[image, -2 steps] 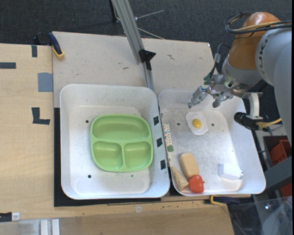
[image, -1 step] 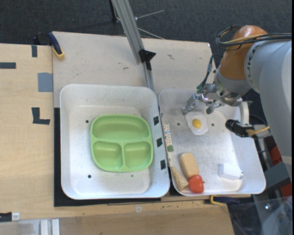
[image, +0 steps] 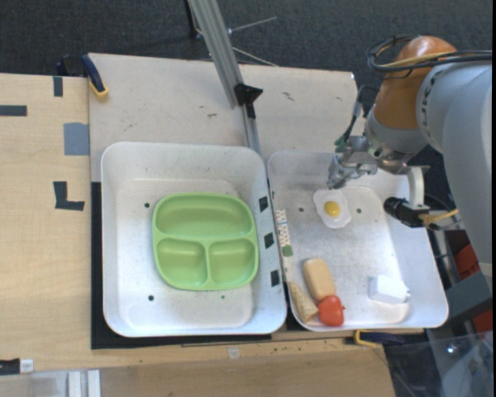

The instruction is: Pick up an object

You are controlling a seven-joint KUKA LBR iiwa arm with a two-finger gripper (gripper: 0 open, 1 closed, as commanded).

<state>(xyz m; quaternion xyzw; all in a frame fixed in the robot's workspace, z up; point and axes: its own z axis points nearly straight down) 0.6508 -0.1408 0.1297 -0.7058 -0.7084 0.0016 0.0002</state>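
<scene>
Fried egg, just below gripper

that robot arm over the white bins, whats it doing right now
The arm reaches in from the right and its gripper hangs at the far end of the right bin, just above a toy fried egg. Nothing shows between its fingers, so no pick has happened yet. Nearer the front of that bin lie a bread roll, a red tomato and a small white block. The left bin holds a green divided plate.
</scene>
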